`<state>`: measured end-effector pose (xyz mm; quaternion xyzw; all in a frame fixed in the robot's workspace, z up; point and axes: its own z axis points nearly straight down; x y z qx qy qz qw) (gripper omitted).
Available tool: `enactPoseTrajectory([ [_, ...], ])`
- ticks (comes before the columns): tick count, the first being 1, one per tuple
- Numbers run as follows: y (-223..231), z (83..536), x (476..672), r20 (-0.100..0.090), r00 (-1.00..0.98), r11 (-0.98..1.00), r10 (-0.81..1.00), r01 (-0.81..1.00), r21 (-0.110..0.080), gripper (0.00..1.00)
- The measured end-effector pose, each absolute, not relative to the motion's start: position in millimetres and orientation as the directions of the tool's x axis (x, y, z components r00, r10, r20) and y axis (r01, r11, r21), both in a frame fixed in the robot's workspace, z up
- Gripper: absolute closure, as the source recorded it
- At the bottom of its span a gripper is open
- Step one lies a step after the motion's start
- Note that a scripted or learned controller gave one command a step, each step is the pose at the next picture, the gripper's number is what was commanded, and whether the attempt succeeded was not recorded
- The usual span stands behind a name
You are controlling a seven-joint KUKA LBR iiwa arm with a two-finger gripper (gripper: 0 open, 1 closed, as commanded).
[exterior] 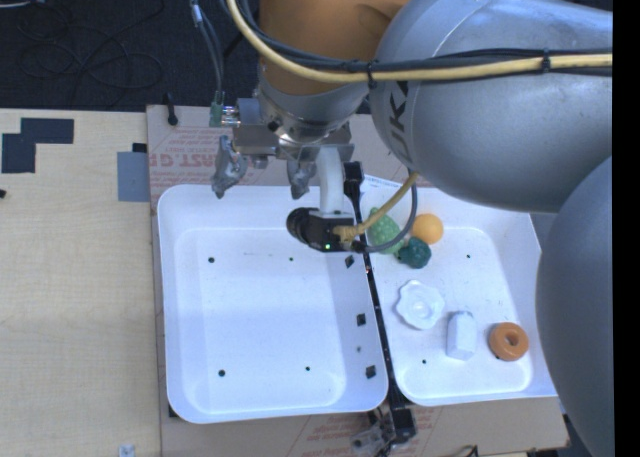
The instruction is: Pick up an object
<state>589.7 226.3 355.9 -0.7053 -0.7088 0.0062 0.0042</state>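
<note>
- I see both white bins (260,385) as smooth, glossy plastic.
- The arm's grey shell (500,75) looks like satin-finished metal.
- The bench (70,295) looks like pale matt wood.
- The doughnut-shaped ring (509,341) looks matt.

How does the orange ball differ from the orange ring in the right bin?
The orange ball is solid and lies at the bin's far side, touching the dark green piece; the orange ring has a centre hole and lies apart, near the bin's front right corner. Both are orange and rest in the right bin.
</note>
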Motion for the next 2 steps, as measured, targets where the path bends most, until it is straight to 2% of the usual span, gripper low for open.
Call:
enactPoseTrajectory([
  [1,243.2,249.9,551.1,-0.006,-0.003,0.003,1.000,1.000,-0.017,0.00],
  [2,241.1,126.1,498.5,-0.008,0.002,-0.002,1.000,1.000,-0.021,0.00],
])
